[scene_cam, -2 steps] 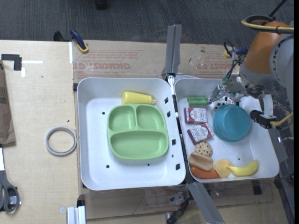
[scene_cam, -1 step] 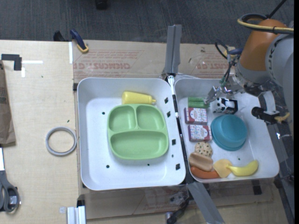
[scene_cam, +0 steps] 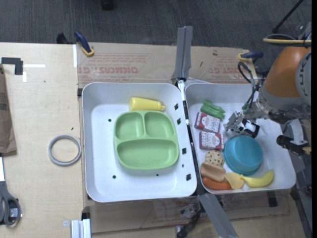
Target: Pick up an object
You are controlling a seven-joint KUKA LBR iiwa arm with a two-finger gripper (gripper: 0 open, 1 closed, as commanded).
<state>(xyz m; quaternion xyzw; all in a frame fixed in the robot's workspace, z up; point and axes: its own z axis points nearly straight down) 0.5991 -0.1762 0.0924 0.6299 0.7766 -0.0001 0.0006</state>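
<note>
My gripper (scene_cam: 237, 124) hangs low in the right bin (scene_cam: 280, 157), just above the far rim of a blue bowl (scene_cam: 243, 154) and to the right of two red snack packets (scene_cam: 208, 121) (scene_cam: 211, 140). I see nothing held in it. A green bean pod (scene_cam: 213, 108) lies at the back of this bin. Along the front lie a cookie (scene_cam: 214, 157), a hot dog bun (scene_cam: 213, 171), an orange carrot (scene_cam: 215, 184), a yellow wedge (scene_cam: 235, 181) and a banana (scene_cam: 258, 179). The grey arm with its orange band (scene_cam: 285, 73) comes in from the right.
The left bin (scene_cam: 89, 148) holds a green divided plate (scene_cam: 146, 139) and a yellow bottle (scene_cam: 145, 104) lying behind it. On the bench to the left sit a grey ring (scene_cam: 65, 149) and scissors (scene_cam: 7, 209). A metal divider (scene_cam: 184, 53) stands between the bins at the back.
</note>
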